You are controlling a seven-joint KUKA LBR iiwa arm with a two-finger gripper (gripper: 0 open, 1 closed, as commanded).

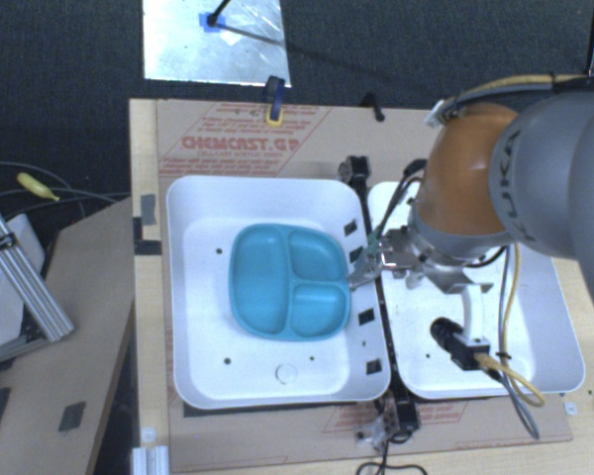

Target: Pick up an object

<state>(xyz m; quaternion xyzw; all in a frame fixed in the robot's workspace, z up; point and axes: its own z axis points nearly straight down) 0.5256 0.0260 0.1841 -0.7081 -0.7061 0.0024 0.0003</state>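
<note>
A blue plate (pixel 287 280) with three compartments lies flat in the middle of the left white bin (pixel 208 364). The grey arm with its orange band (pixel 470 181) hangs over the right bin (pixel 549 349) and covers much of it. Its gripper (pixel 369 264) pokes out low at the arm's left side, over the wall between the two bins and just off the plate's right edge. The wrist hides most of the gripper, and I see nothing held in it.
Both bins rest on a cardboard sheet with red lettering (pixel 243 142). A black connector with a yellow cable (pixel 470 352) trails from the arm over the right bin's floor. A shiny metal sheet (pixel 213 28) lies behind the bench, and an aluminium frame (pixel 20 285) stands at the left.
</note>
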